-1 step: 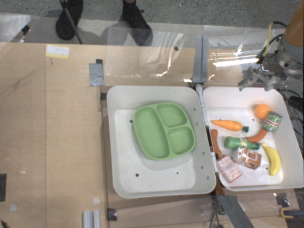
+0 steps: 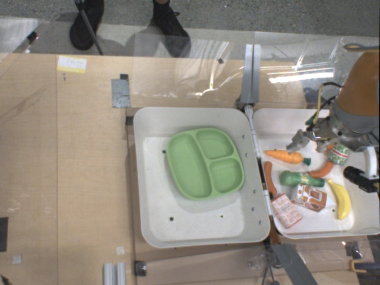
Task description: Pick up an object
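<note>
On the wooden counter (image 2: 65, 159), the left bin (image 2: 196, 230) holds a pale green divided plate (image 2: 205, 162) with one long compartment and two smaller ones, tilted so its long side runs from 11 toward 5 o'clock. In the right bin (image 2: 314, 233) lies a cluster of toy food: a red sausage (image 2: 269, 179) along the bin's left wall, a pink patterned packet (image 2: 287, 211) at 5 o'clock from it, an orange carrot (image 2: 285, 157) with a green tip, a green bottle-like piece (image 2: 301, 179), a brown-and-white carton (image 2: 310, 198) and a yellow banana (image 2: 339, 199). The gripper (image 2: 325, 136) hangs at 2 o'clock from the carrot; whether it is spread or pinching cannot be told.
</note>
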`<state>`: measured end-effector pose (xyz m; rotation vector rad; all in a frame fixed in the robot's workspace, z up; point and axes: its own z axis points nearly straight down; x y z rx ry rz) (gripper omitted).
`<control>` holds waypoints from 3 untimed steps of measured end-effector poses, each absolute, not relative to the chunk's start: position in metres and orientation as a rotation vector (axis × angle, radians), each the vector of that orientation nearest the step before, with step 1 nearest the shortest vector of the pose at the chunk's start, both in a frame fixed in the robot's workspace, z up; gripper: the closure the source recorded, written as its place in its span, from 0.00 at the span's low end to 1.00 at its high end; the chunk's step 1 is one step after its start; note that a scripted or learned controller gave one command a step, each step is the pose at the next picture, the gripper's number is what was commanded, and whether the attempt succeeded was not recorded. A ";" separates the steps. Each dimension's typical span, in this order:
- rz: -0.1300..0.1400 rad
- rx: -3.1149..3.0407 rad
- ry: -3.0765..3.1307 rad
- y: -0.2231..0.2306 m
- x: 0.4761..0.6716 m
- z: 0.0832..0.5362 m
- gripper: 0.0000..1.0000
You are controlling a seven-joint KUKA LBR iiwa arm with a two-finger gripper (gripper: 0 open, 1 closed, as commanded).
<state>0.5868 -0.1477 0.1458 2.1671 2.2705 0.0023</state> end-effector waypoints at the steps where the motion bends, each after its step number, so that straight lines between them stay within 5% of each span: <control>1: 0.004 1.931 2.467 -0.113 0.580 0.093 0.00; 2: 0.010 1.929 2.464 -0.113 0.582 0.105 1.00; 3: 0.008 2.081 2.346 -0.045 0.629 0.193 1.00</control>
